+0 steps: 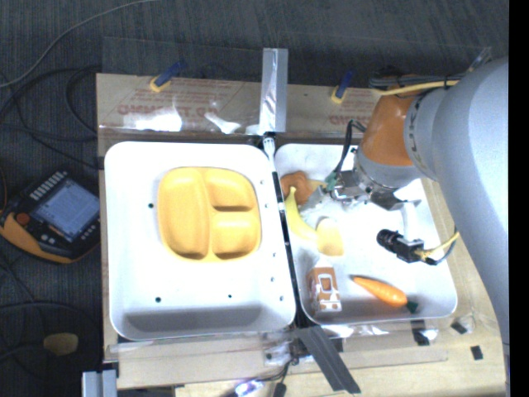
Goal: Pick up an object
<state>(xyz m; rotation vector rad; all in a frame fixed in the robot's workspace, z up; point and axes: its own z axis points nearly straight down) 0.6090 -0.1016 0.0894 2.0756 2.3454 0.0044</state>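
Grey arm's tool [343, 190] low in the right white bin [438, 292], opening impossible to tell, beside a yellow plastic banana [299, 220], orange plastic carrot [380, 290] near the front wall, yellow divided plate [209, 212] in the left bin [140, 304]

Floor [124, 31]: dark grey carpet all around the bench.
Bench [198, 98]: brown board top, with two blue-and-yellow clamps [165, 76] on its far edge.
Cable [99, 15]: thin and pale, lying on the carpet beyond the bench.
Handheld controller [51, 215]: orange-edged with a screen, on the carpet left of the bench.
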